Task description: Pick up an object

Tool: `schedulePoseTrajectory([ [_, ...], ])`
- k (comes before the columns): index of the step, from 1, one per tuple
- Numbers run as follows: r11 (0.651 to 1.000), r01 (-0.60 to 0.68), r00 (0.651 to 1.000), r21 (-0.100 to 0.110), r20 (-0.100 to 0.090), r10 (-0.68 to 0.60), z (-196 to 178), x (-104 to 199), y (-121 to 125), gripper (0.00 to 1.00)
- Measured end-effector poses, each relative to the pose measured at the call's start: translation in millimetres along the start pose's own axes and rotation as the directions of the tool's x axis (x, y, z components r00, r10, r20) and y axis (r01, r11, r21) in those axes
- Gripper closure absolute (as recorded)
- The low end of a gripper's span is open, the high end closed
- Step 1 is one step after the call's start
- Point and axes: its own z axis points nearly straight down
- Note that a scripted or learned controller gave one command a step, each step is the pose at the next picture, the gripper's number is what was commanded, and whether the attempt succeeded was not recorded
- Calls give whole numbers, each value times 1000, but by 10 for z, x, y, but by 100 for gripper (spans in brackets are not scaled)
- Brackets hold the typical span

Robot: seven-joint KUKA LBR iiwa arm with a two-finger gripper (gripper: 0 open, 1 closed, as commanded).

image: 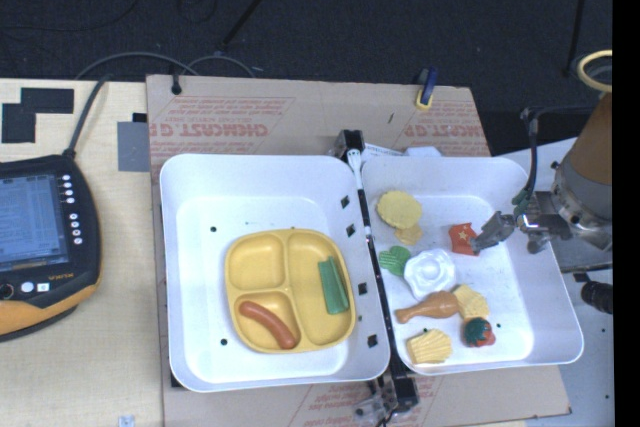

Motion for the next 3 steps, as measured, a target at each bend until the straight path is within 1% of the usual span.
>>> schedulePoseTrajectory([
  [1, 1000, 2, 1000, -18, 4, -2, -2985, 393, -374, 0],
  [2, 1000, 6, 1000, 3, 1, -6, -2984, 406, -363, 100],
  [3, 1000, -2, 1000, 8, -1, 3, -2224, 239, -528, 100],
])
